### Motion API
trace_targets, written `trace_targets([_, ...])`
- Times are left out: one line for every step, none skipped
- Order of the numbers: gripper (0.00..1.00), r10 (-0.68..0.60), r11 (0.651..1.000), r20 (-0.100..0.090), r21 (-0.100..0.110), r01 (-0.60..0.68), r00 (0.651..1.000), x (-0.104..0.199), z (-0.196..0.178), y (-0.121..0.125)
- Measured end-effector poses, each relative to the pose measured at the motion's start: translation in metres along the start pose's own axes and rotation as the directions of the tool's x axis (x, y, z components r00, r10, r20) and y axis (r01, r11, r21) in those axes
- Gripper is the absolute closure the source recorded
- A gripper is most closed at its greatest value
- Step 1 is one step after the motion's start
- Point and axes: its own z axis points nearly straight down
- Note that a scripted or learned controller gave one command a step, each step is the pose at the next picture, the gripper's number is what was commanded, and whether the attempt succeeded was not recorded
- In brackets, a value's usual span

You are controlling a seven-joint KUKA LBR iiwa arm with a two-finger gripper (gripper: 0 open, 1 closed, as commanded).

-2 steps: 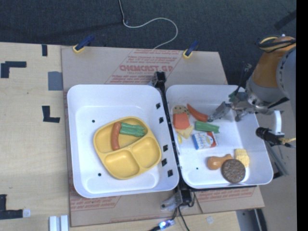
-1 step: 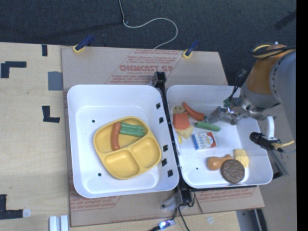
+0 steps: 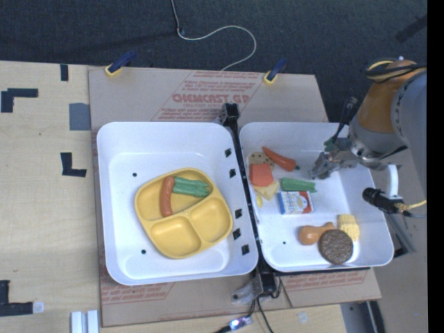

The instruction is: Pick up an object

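The right bin holds several toy foods: a red-orange carrot, a red and tan piece, a green pod, a small milk carton, a chicken drumstick, a brown burger patty and a yellow corn piece. My gripper hangs low over the right bin's upper right part, just right of the green pod and the carrot. Nothing shows between its fingers.
The left bin holds a yellow divided plate with a sausage and a green bean piece in its top compartment. Black clips join the bins. A white cable lies behind the bench.
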Motion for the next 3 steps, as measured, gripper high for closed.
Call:
trace_targets([1.0,0.003,1.0,-0.002,-0.005,-0.003,1.0,-0.002,-0.06,0.0])
trace_targets([1.0,0.002,1.0,-0.001,-0.006,-0.002,1.0,0.003,-0.12,0.003])
trace_targets([1.0,0.002,1.0,-0.003,-0.001,-0.002,1.0,0.004,-0.132,0.004])
